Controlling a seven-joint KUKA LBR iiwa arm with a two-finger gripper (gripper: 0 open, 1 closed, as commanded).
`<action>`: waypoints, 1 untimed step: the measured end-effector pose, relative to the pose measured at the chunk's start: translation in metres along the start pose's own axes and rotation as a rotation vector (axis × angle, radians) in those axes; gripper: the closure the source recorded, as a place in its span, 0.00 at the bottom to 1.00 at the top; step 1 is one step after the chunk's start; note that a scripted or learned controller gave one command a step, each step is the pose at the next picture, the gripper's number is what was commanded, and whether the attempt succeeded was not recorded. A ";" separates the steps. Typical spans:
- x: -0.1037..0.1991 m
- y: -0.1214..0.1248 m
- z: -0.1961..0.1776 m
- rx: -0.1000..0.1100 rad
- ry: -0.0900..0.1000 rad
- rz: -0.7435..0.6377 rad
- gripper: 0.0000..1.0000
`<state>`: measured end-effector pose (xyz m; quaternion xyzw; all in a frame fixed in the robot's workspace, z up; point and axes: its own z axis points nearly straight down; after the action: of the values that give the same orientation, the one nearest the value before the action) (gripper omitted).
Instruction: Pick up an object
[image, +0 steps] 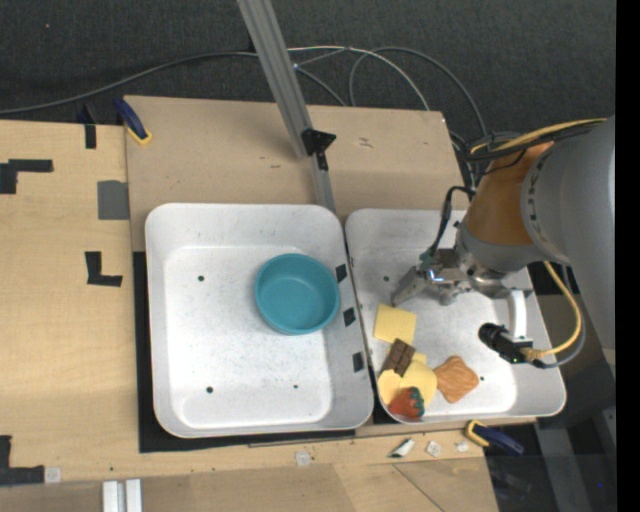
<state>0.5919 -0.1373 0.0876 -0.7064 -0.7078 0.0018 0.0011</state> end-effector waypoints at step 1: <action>0.001 0.001 -0.013 -0.001 0.002 -0.001 1.00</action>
<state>0.5926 -0.1365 0.1002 -0.7062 -0.7080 0.0007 0.0015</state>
